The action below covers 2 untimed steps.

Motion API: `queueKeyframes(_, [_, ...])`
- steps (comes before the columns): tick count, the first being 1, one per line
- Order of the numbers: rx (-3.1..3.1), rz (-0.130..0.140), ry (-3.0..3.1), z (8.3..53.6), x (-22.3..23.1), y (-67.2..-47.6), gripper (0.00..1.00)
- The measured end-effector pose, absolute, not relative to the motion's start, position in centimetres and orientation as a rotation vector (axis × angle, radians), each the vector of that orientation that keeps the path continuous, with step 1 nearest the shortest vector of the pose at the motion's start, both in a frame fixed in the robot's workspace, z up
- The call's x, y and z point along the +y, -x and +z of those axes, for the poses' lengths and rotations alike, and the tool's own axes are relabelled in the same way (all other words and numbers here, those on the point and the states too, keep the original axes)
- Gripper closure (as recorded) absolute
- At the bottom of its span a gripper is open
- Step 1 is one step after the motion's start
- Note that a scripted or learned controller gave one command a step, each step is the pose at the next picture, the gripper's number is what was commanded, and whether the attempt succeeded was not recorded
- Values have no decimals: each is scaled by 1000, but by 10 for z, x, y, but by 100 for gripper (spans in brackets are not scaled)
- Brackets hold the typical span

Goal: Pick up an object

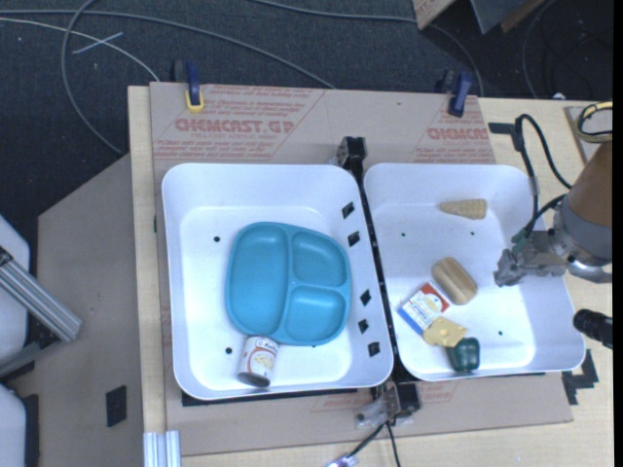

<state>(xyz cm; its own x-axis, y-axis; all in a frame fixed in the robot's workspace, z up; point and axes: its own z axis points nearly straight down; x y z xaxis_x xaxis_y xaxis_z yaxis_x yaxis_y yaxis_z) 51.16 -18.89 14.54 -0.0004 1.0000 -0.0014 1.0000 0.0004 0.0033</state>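
Observation:
The right bin [506, 188] holds several small items. A tan wedge [463, 208] lies near its back wall. A tan oval roll [455, 279] sits in the middle, with a red, white and blue box [422, 308] just in front of it to the left. A yellow piece [445, 334] and a dark green piece [466, 354] lie at the front. My gripper [513, 266] hangs low over the right side of this bin, a short way right of the roll and apart from it. Nothing shows in its grasp.
The left bin [190, 202] holds a blue divided plate [288, 283] and a small can [257, 360] lying at its front. A black divider [362, 251] runs between the bins. Cables [531, 154] lie behind the right bin, near the arm.

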Motion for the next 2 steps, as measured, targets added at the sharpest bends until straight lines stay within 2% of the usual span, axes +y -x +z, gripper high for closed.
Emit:
queueKeyframes(1, [2219, 3, -2218, 191, -194, -518, 100])
queueKeyframes(2, [2220, 3, -2218, 214, -195, -519, 100])
